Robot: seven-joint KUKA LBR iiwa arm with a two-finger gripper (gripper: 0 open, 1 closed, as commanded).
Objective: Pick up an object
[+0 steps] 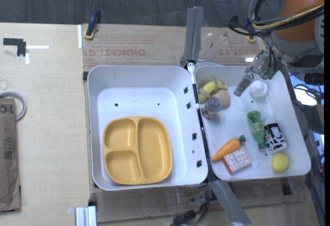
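Observation:
The right bin [294, 111] holds several small objects: a yellow banana [212, 86], a brown round fruit [221, 99], a small can [210, 110], a green bottle [256, 126], a black-and-white pouch [275, 137], a yellow lemon [280, 162], an orange carrot [227, 149], a red box [237, 160] and a white cup [258, 89]. My gripper [248, 81] hangs over the bin's back part, just left of the white cup, with grey fingers [241, 89] pointing down-left. Nothing shows between them.
The left bin [98, 116] holds a yellow divided tray [137, 149]. A grey divider post [194, 34] rises between the bins at the back. A brown paper bag [7, 152] lies at the bench's far left. Black cables loop over the arm at upper right.

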